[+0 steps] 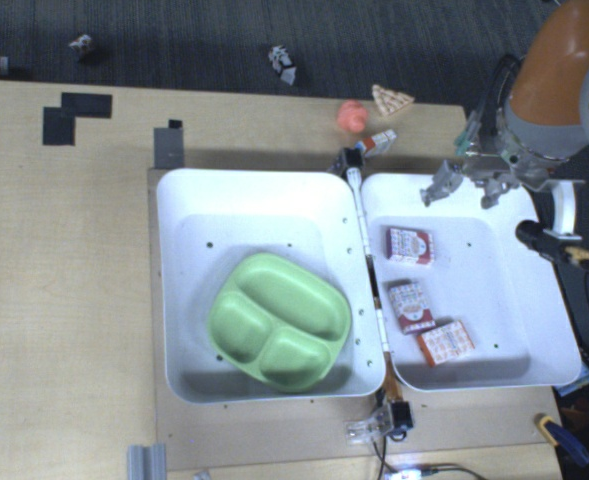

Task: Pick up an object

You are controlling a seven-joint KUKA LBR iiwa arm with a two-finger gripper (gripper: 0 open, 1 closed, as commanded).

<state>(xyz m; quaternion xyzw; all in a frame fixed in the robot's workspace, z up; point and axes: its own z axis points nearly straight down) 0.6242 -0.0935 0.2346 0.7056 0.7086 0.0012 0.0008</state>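
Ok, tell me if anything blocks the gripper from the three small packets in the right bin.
Nothing visible does. The gripper hangs over the right bin's far edge, and the packets lie apart on bare floor below it.

Three small red-and-white printed packets point(409, 245) point(410, 305) point(445, 342) lie flat in the right white bin point(534, 298), while a green divided plastic plate point(279, 319) sits tilted in the left bin point(189, 268).

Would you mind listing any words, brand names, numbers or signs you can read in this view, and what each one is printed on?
No text here can be read.
Top red-and-white packet: has print, too blurred to read.
Middle packet: print too blurred to read.
Bottom packet: print too small to read.
Green divided plate: no markings seen.
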